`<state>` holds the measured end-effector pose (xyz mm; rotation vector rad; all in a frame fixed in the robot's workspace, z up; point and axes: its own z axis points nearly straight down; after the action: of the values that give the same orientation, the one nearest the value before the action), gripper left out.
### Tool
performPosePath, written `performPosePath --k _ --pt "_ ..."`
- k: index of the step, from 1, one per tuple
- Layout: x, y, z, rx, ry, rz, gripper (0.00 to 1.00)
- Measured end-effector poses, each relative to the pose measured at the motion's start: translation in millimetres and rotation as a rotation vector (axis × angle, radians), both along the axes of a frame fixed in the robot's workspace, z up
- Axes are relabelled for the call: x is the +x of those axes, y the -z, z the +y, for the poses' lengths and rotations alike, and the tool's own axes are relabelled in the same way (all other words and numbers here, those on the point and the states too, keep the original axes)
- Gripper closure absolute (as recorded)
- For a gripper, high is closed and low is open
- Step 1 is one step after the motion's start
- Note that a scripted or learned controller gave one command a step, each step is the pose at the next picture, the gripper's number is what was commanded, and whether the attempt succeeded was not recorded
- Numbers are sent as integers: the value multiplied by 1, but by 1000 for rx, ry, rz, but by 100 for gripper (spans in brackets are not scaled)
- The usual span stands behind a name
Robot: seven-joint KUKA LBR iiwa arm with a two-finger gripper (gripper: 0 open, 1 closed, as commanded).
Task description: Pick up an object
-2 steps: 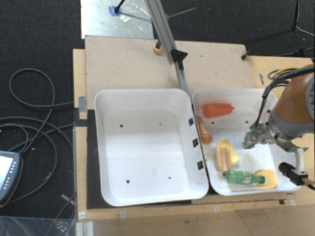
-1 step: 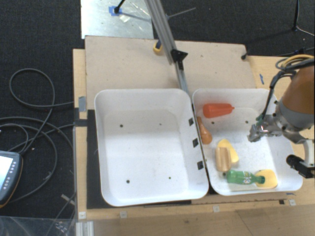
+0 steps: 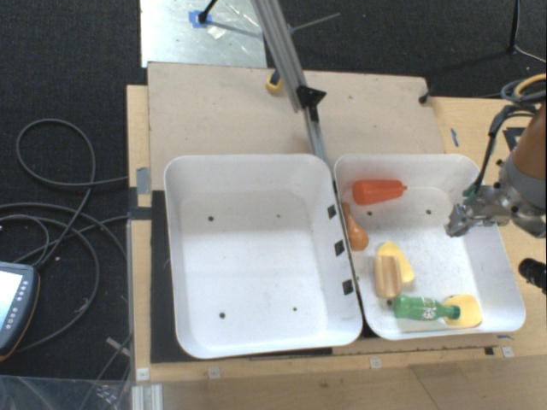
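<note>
The right bin [image 3: 491, 254] holds several items. A red-orange carrot-shaped piece [image 3: 378, 191] lies near its far edge. An orange pear-shaped piece [image 3: 354, 231] rests against the left wall. A hot dog in a yellow bun [image 3: 391, 272] lies in the middle. A green bottle [image 3: 421, 308] lies at the front, touching a yellow piece [image 3: 466, 311]. My gripper [image 3: 461, 221] hangs over the bin's right side, apart from all of these, with nothing visible between its fingers.
The left bin [image 3: 184, 254] stands beside the right one, with black clips [image 3: 339, 248] along the shared wall. A slanted metal pole [image 3: 286, 49] crosses the bench behind the bins. Cables and a pendant [image 3: 13, 301] lie on the floor at left.
</note>
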<state>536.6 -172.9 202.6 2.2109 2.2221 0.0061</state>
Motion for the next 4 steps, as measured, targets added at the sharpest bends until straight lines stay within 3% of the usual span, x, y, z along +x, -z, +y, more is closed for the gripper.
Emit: performPosePath --k 1,4 --pt "2 -50 0 0 -1 0 100" --pt "41 -37 150 4 -4 6 100"
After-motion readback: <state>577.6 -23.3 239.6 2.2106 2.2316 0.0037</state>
